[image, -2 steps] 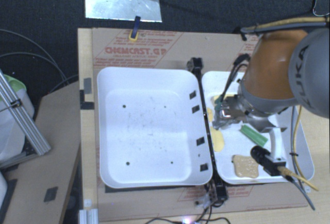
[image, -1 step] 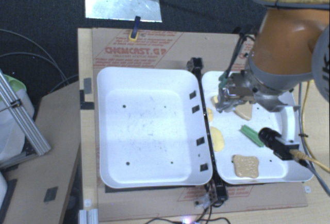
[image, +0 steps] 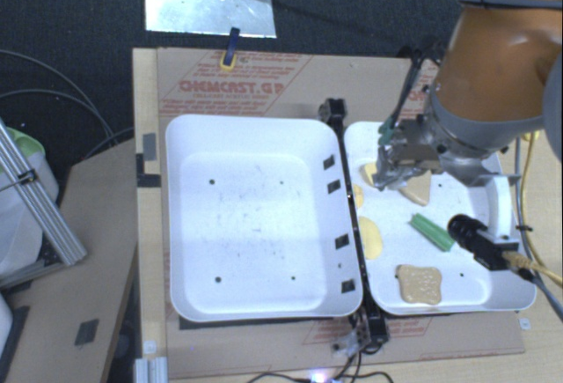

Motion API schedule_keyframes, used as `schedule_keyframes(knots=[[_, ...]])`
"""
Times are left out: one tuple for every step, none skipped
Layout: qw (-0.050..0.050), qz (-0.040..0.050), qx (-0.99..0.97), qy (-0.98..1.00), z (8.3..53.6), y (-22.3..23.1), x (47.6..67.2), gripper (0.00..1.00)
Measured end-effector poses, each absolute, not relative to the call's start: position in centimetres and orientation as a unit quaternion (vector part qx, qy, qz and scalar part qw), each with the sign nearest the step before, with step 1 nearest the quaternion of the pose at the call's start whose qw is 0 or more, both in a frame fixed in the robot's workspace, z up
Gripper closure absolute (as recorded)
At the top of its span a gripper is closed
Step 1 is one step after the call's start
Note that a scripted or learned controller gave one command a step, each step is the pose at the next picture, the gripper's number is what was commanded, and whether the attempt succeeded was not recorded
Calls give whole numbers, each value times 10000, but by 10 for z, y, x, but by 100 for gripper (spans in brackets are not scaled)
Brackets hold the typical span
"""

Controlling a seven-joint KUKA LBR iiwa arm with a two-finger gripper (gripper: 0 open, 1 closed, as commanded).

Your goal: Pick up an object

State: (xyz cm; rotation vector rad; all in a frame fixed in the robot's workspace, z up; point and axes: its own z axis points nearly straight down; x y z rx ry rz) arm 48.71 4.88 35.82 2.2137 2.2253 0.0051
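The arm's orange band [image: 506, 42] is closest to the camera, above the right bin [image: 506, 293]. Below it the gripper [image: 391, 172] is low over the bin's upper left part, near a pale piece [image: 415, 191]. Whether it is clenched or released cannot be told. The green stick [image: 431, 231], tan slice [image: 419, 283] and yellow piece [image: 371, 237] lie on the floor, so nothing seems lifted yet.

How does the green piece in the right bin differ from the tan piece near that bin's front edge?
The green stick is narrow and elongated, lying diagonally; the tan slab is broad and roughly square. The green stick sits nearer the bin's middle, the tan slab closer to the front wall. Both lie flat in the right bin, apart from the gripper.
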Motion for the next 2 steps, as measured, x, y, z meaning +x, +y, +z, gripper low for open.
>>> schedule_keyframes(knots=[[7, 2, 7081, 7061, 324, -4, 487, 100], [-15, 1, 7034, 7108, 287, 67, 486, 100]])
